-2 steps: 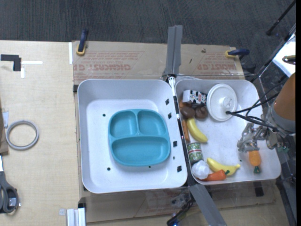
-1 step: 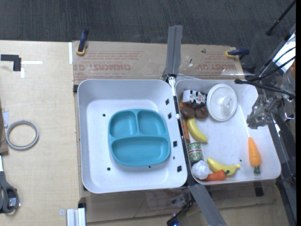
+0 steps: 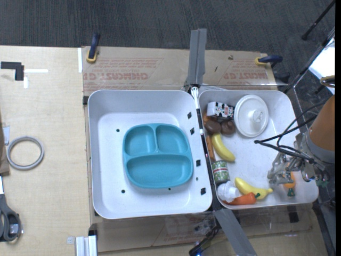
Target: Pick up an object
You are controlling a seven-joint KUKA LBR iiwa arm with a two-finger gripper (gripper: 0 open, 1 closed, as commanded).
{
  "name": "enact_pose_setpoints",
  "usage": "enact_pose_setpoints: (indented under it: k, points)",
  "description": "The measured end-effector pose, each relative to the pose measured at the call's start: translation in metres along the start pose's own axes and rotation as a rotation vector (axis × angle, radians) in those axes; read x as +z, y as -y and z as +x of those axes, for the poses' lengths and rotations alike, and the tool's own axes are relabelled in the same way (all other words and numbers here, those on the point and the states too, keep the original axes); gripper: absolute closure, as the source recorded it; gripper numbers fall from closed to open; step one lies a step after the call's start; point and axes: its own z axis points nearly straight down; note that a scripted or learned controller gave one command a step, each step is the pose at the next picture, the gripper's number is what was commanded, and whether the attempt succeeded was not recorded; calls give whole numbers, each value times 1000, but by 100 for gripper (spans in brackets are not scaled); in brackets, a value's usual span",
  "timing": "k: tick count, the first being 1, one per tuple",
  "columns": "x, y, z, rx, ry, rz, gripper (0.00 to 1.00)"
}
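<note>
The jaws (image 3: 282, 174) hang low over the right bin's (image 3: 277, 143) near right corner, beside a small orange thing (image 3: 288, 185); whether they are open or closed I cannot tell, and nothing shows between them. Left of them a banana (image 3: 252, 188) lies with its long axis running left to right, an orange carrot (image 3: 244, 199) touching it below (its tip points left). Along the bin's left wall sit a white bottle (image 3: 226, 190), a green-labelled can (image 3: 219, 171), a second banana (image 3: 222, 148) slanting top-left to bottom-right, brown lumps (image 3: 219, 126) and a small carton (image 3: 220, 110). A white lidded bowl (image 3: 251, 115) stands at the far side. The left bin (image 3: 101, 159) holds a teal divided plate (image 3: 158, 155). A tape roll (image 3: 24, 152) lies on the desk (image 3: 42, 207).
</note>
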Motion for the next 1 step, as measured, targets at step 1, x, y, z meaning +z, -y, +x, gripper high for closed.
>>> enact_pose_setpoints:
  k: [1]
  points:
    - [-156,-7,-13,-22,3,1,100]
